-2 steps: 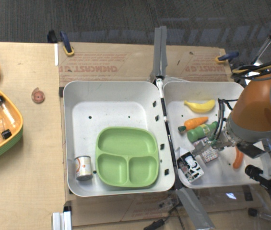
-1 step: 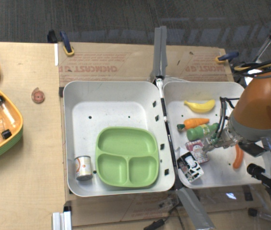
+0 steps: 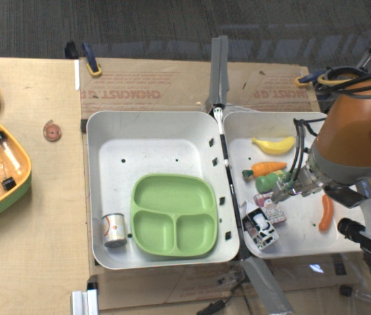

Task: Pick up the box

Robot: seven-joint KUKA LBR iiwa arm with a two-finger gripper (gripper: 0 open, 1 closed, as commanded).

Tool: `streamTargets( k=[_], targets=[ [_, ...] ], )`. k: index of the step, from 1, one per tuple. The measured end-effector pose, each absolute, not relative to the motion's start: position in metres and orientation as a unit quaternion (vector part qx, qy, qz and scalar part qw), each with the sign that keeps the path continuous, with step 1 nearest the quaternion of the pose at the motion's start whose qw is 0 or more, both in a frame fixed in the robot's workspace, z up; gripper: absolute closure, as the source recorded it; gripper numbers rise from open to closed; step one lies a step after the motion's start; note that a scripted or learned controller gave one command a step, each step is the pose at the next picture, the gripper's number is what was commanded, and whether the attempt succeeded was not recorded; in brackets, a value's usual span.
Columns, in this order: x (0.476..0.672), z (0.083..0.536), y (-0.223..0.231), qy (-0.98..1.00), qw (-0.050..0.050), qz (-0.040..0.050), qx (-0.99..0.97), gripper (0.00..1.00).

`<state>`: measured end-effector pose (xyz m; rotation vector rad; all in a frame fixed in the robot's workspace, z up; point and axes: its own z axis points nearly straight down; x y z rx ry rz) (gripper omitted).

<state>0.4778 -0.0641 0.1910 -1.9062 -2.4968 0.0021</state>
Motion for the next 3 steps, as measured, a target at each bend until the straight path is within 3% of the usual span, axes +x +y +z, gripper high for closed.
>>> streamTargets(
  k=[1, 2, 3],
  targets=[
    [0.478, 0.191, -0.064, -0.795, 0.0, 0.0007, -0.607, 0.0],
    [0.487, 0.109, -0.096, -0.854, -0.005, -0.0052, -0.521, 0.0],
    [0.485, 0.104, -0.103, -0.722, -0.004, -0.0096, -0.692, 0.0]
  ],
)
